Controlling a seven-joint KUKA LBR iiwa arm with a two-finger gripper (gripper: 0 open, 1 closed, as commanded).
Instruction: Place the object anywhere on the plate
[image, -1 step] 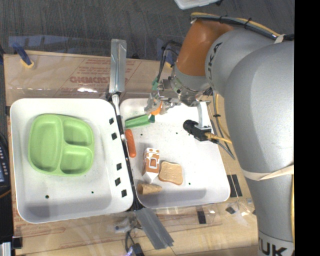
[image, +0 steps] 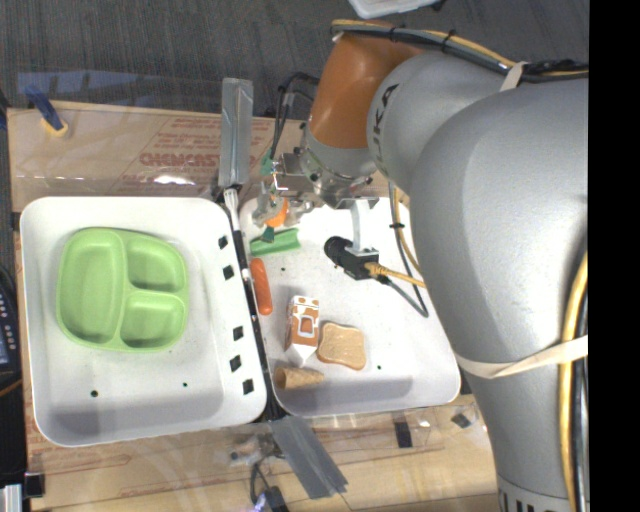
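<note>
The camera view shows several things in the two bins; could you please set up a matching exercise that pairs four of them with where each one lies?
Things:
1. plate
2. sausage
3. slice of toast
4. green block

Places:
A. just right of the small carton in the view
B. in the left bin
C. top left corner of the right bin
D. lengthwise along the right bin's left wall, about midway down

Pairs: 1-B, 2-D, 3-A, 4-C
</note>
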